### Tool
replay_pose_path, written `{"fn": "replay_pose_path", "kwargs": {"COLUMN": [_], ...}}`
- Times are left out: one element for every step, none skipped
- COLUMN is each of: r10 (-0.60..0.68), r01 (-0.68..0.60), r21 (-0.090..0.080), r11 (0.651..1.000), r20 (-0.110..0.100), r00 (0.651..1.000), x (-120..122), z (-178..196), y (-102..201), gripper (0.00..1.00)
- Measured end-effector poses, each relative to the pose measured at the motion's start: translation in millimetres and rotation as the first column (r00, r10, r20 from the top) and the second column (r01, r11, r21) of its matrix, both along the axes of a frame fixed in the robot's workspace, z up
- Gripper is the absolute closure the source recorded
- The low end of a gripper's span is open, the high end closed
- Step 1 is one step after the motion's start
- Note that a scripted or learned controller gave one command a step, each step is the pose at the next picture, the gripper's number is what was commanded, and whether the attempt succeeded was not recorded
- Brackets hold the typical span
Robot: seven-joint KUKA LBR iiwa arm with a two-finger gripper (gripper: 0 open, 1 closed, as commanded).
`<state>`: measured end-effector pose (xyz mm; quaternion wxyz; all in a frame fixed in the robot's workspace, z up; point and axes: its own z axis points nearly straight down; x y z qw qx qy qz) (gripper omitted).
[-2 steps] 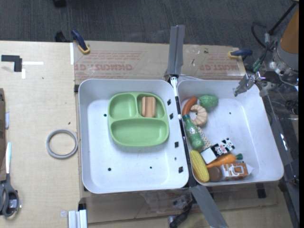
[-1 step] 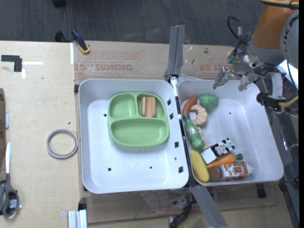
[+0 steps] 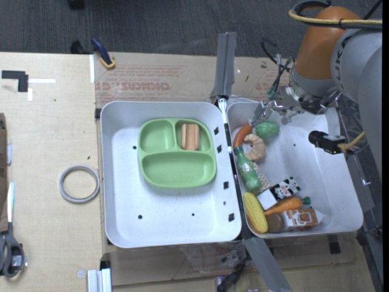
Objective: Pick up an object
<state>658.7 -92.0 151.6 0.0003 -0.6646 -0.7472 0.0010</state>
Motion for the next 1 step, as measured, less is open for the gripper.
{"fn": "replay_pose_path", "kwargs": {"r10": [0.097], "r01": [-0.097], "r21": [-0.001], "r11": [0.995], "r20": [0.008], "r00": [0.995], "x": [2.1], "z": [-55.7], "y": [-23.3], "gripper": [0.00]}}
